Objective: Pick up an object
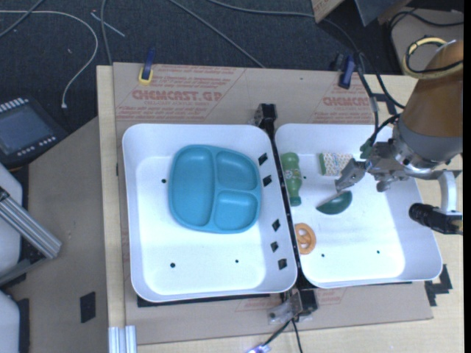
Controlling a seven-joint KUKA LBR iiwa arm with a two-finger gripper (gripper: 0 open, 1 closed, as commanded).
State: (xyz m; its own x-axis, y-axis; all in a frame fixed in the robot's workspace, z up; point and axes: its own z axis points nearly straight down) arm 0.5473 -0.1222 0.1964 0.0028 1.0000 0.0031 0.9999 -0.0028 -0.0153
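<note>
Pretzel-shaped orange ring [305,237] lies nearest us, on the floor of the right shallow white plastic bin [383,267], close to the divider between the two bins. Beyond it we note a small dark green rounded dish-like piece [335,205], lying flat mid-bin. Left of that, a green plastic bottle-shaped toy [292,178] lies lengthwise along the bin's left wall. Farther back sits a small pale patterned box [331,162], green and white.

In the left shallow white bin [151,263] we log a blue sectioned plastic plate [214,189] with three compartments, well apart from the arm.

We see the grey two-finger gripper [349,176] slanting down into the right bin from the right, its tip just above or touching the dark green piece's upper edge; contact we cannot confirm. We cannot tell how the pincer is set, as the tip is too small and blurred. Nothing visibly hangs from it.

We judge the step as approach or descent onto a pick target, most likely the dark green piece. Next move, in our judgement: settle squarely over the piece, bracket its thin rim, close, then lift straight up clear of the patterned box.
</note>
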